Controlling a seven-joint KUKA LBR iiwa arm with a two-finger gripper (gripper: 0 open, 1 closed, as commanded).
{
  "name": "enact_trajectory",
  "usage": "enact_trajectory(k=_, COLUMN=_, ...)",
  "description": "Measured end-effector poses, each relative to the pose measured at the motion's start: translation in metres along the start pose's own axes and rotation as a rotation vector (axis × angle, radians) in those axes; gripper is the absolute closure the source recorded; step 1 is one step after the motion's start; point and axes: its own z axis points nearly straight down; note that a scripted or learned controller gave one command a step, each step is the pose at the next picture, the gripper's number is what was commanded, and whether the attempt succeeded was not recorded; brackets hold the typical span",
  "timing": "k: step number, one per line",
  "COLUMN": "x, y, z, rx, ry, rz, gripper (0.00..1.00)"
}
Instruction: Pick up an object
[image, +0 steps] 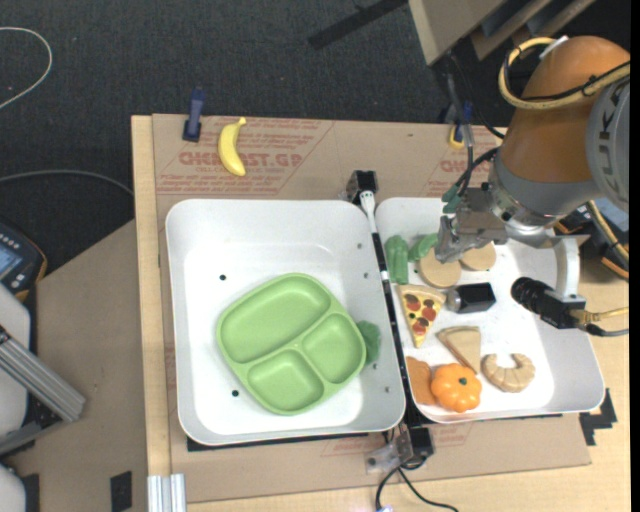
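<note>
The grey arm (560, 130) reaches over the right bin (580, 385), its gripper (447, 248) low above a tan round cookie (440, 272); its grip cannot be judged. The green divided plate (290, 343) fills the left bin (190, 300). Pumpkin (455, 387), croissant (508, 371), pizza slice (419, 311) lie nearer.

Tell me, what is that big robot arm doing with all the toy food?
The robot arm is reaching into the right bin, where the toy food lies. Its hand is low over a round tan cookie at the back of the bin. Nearby lie a pizza slice, an orange pumpkin and a croissant. The left bin holds a green divided plate. A toy banana sits outside on the cardboard.
</note>
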Motion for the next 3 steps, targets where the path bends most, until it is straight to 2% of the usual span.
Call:
enact_trajectory(k=1, x=0.044, y=-0.082, z=0.007, rx=0.013, ry=0.004, rz=-0.001, gripper=1.0)
enact_trajectory(k=2, x=0.099, y=-0.082, z=-0.015, rx=0.002, ry=0.002, rz=-0.005, gripper=1.0)
enact_trajectory(k=3, x=0.004, y=-0.085, z=0.065, rx=0.014, ry=-0.002, rz=0.012, gripper=1.0)
